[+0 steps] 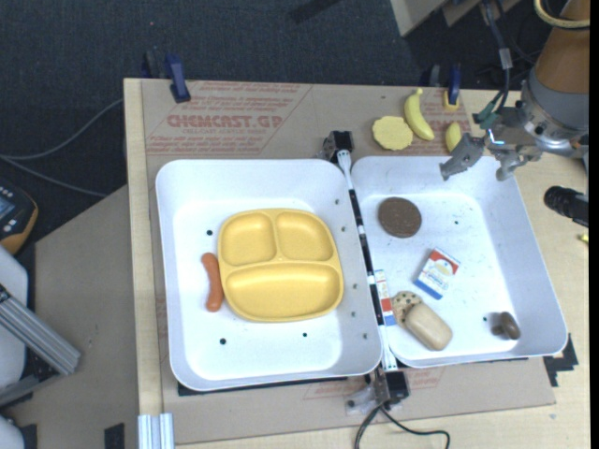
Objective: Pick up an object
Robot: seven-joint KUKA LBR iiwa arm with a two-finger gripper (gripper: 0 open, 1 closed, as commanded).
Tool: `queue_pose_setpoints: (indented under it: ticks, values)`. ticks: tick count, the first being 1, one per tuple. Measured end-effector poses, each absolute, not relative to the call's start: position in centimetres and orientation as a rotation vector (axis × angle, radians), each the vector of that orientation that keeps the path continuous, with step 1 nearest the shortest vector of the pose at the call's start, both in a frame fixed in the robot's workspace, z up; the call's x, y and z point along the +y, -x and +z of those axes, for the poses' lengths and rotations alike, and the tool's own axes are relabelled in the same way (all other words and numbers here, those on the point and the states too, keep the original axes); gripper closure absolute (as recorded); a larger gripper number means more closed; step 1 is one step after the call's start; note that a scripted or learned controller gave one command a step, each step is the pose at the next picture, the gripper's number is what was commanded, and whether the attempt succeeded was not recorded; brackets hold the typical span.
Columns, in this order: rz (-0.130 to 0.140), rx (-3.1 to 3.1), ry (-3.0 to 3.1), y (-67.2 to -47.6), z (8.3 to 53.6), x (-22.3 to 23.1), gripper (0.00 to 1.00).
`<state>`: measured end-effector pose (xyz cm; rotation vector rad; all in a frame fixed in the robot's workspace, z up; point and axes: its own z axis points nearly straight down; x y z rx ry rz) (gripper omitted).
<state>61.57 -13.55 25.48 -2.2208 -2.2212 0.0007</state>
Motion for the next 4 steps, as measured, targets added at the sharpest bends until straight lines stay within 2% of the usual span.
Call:
queue_pose_setpoints:
  ticks: [1, 2, 3, 4]
  values:
    - [0.005, -2.217, 2.215, -60.0, 7.8, -10.9, 0.0]
    - [-0.001, -2.223, 2.227, -62.8, 8.5, -15.4, 0.0]
    - [-0.003, -2.224, 2.225, -62.8, 9.6, -15.2, 1.0]
    - [0.026, -2.217, 2.211, -66.4, 8.5, -9.6, 1.0]
